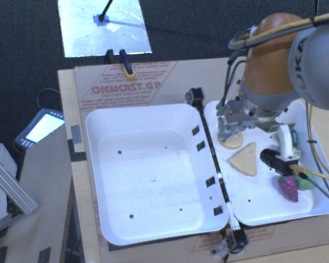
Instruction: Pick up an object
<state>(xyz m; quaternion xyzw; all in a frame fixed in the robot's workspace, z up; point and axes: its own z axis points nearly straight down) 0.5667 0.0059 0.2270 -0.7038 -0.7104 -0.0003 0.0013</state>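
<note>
Hovering low over the round tan piece [232,142] near the right bin's [262,214] far left corner, the gripper [228,131] grips nothing visibly; finger state unclear, pickup not yet done

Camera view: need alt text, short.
The grey arm's gripper is low in the right bin, over a round tan piece. A tan wedge and a purple grape bunch lie nearby. The left bin sits alongside.
</note>
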